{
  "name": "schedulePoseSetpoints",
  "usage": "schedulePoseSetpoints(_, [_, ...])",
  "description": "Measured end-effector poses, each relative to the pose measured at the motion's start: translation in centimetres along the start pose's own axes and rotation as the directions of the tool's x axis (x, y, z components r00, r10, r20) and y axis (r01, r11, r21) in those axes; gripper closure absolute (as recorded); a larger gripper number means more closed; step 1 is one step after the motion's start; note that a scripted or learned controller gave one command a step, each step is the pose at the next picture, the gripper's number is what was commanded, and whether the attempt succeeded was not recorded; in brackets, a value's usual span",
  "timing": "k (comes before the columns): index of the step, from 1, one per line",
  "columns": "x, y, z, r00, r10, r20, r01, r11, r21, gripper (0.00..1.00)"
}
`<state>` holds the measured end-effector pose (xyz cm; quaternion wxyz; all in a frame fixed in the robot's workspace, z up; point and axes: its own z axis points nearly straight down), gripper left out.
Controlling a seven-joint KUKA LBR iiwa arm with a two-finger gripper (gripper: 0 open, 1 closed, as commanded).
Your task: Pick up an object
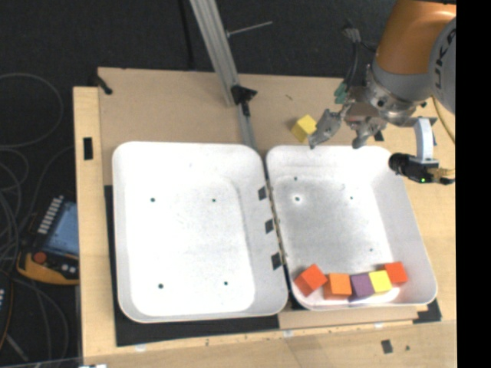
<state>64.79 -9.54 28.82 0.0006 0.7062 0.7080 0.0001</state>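
I log, left to right: a small yellow cube (304, 127) on the bare bench, just left of the jaws, not between them; the grey two-finger gripper (339, 135), jaws spread; below them, the right shallow white bin (399, 205) with coloured blocks (351, 282) along its near wall.

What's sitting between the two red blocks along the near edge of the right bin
In the camera view, three blocks lie in a row between the left red block and the right red block: an orange block, a purple block, then a yellow block.

No readable text or labels
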Motion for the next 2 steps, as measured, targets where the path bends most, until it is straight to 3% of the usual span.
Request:
schedulePoseSetpoints(1, [-6.5,3.1,10.4,1.000,0.007,0.002,-0.007,1.000,0.007,0.00])
schedulePoseSetpoints(2, [-3.8,-3.1,18.7,1.000,0.004,-0.002,-0.004,1.000,0.011,0.00])
